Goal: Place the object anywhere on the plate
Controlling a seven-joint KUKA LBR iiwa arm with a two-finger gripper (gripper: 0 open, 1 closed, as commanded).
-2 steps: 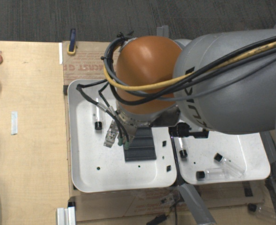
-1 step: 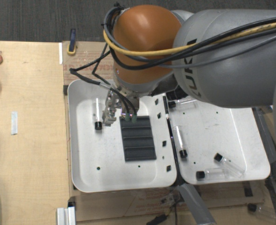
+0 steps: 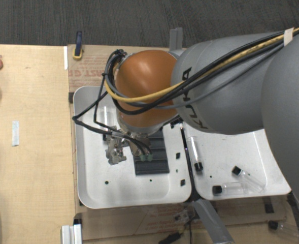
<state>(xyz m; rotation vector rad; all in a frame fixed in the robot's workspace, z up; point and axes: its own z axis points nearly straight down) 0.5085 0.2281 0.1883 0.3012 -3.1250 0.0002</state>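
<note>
**Robot arm low over the left bin, gripper beside a black ribbed slab**

The gripper (image 3: 117,154) hangs low over the floor of the left white bin (image 3: 88,189), below the arm's orange band (image 3: 141,85). It appears as a small grey metal cluster, seen from above. How far open it is cannot be told, and nothing can be seen held in it.

Just to its right a black ribbed slab (image 3: 153,161) lies flat on the bin floor. The slab's long axis runs from the near side of the bin to the far side, and the arm covers its far end. Whether this slab is the task's plate or its object cannot be told.

In the right white bin (image 3: 271,156) lie three small clear tubes with black caps. One tube (image 3: 194,154) lies near the dividing wall and points from near to far. A second (image 3: 239,173) lies tilted mid-bin, and a third (image 3: 226,189) lies crosswise near the front rim.

Black and yellow cables (image 3: 139,99) loop round the orange band.
</note>
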